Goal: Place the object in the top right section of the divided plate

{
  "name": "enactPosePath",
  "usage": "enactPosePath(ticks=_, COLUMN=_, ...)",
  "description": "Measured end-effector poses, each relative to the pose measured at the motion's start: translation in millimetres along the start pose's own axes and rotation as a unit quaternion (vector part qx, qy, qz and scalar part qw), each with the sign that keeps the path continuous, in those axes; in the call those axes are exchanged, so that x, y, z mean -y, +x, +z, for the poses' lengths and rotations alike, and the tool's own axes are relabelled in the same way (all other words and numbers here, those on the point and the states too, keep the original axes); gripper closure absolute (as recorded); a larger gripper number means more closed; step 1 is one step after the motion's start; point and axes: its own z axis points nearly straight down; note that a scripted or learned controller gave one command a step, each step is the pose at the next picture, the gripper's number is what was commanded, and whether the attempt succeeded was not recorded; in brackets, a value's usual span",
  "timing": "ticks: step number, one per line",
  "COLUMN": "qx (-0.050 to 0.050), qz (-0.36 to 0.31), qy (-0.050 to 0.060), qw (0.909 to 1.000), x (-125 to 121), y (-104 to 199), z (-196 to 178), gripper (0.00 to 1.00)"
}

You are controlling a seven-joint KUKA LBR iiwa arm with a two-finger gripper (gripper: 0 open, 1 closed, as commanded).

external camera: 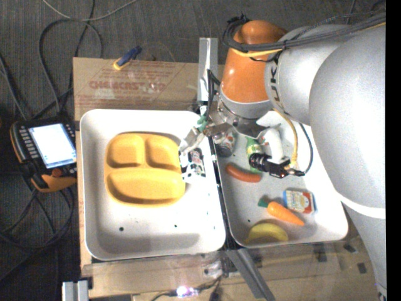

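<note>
Grey arm (326, 74) over right bin (326, 227)

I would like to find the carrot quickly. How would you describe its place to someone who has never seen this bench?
Look at the right white bin, the one under the grey arm. Near its front edge lies the carrot, between a small red-and-white packet and a yellow banana-like piece. It alone is orange with a green tip at its left end; the sausage further back is red and plain.

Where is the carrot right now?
The orange toy carrot lies in the right white bin, near its front, between the yellow banana-shaped toy and the small red-and-white carton.
</note>
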Motion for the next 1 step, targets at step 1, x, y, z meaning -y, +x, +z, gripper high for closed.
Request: enactPosePath(ticks=1, qx=0.0, qz=0.0, qy=0.0, qw=1.0, x=0.0, y=0.0, z=0.0, gripper=0.0)
